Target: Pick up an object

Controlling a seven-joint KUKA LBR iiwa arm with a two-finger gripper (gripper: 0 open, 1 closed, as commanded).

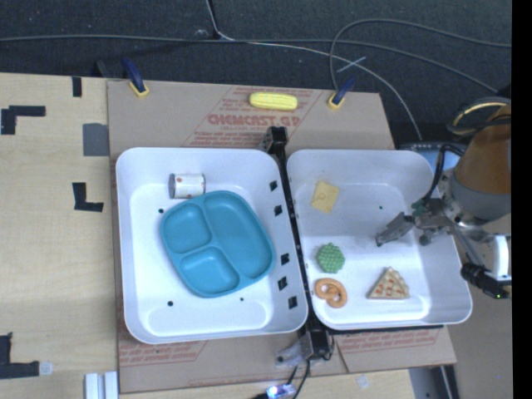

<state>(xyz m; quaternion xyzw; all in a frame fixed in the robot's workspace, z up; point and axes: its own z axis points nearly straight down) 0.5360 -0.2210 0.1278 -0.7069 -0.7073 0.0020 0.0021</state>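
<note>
Camera view: jaws hang near the pizza slice, apart.

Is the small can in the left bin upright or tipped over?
Tipped over. The small can lies on its side along the left bin's back wall, long axis level, just above the blue divided plate.

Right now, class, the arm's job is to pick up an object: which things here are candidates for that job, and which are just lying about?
Belong to the job:
gripper
cheese piece
green ball
pretzel
waffle wedge
small can
blue divided plate

Just lying about:
yellow corn cob outside the bins on the cardboard
two clamps
cables
</note>
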